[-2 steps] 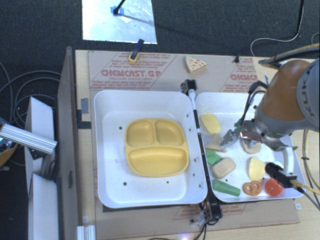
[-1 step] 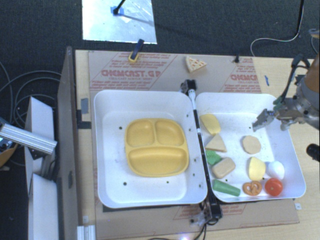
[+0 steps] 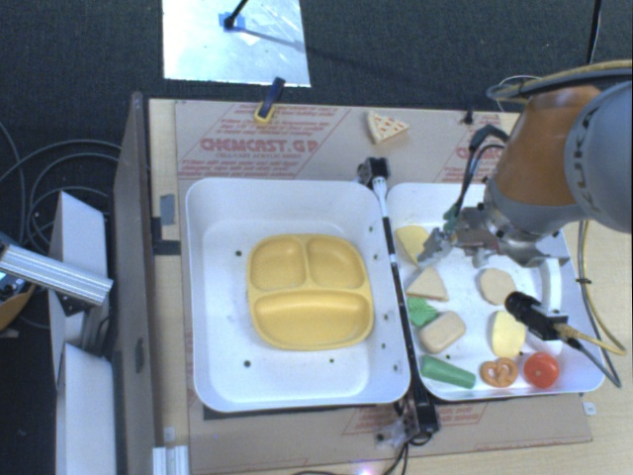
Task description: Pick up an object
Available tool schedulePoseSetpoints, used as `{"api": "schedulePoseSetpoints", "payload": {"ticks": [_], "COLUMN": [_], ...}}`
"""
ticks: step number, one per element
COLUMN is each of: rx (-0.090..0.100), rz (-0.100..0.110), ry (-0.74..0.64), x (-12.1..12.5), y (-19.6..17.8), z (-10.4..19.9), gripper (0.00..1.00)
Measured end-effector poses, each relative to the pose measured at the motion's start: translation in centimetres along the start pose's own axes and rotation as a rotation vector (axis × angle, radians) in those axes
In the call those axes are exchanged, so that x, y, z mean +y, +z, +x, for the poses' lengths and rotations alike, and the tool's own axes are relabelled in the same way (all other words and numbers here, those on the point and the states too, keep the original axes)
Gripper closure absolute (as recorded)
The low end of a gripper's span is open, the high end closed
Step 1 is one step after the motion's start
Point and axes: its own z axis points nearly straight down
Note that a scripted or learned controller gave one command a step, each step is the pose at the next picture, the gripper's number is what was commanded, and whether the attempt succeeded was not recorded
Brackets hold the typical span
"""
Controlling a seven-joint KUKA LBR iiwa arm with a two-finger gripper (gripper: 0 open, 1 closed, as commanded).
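Gripper: the two-finger gripper (image 3: 436,248) is hanging low in the upper left part of the right shallow white bin (image 3: 422,204). Whether it is parted or closed cannot be told from this slant, and nothing is showing up clamped in it.

Arm: the grey arm with the orange band (image 3: 554,137) is reaching in from the right and leaning over the bin, and so is hiding part of the bin's upper right area.

Nearest thing: a pale yellow wedge (image 3: 409,239) is lying just beside the gripper tip, close against the bin's left wall. By my reading this is the piece being aimed at, though the wall is leaving little room on that side.

Next out: a tan triangular slice (image 3: 428,285) is lying just below the tip, with a pale tan oval piece (image 3: 494,285) to its right.

Lower bin: a green chunk (image 3: 420,312), a tan bread-shaped piece (image 3: 441,332), a yellow oval piece (image 3: 507,334), a green cylinder (image 3: 447,372), a brown pretzel shape (image 3: 498,371) and a red ball (image 3: 540,369) are lying scattered and mostly apart, seemingly loose so that any one can be taken.

Left bin: the left shallow white bin (image 3: 218,265) is holding a yellow three-compartment plate (image 3: 309,293), well apart from the gripper.

Outside: a small pizza-slice toy (image 3: 387,127) is lying on the brown board (image 3: 297,137) beyond both bins.

Progress: the pick is looking not yet done.
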Motion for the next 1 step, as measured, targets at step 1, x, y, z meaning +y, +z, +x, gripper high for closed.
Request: {"api": "schedulePoseSetpoints", "payload": {"ticks": [1], "rx": [-0.007], "rz": [-0.013], "ry": [0.010], "x": [4.59], "y": [-4.45], "z": [-4.01], "gripper": [0.00]}}
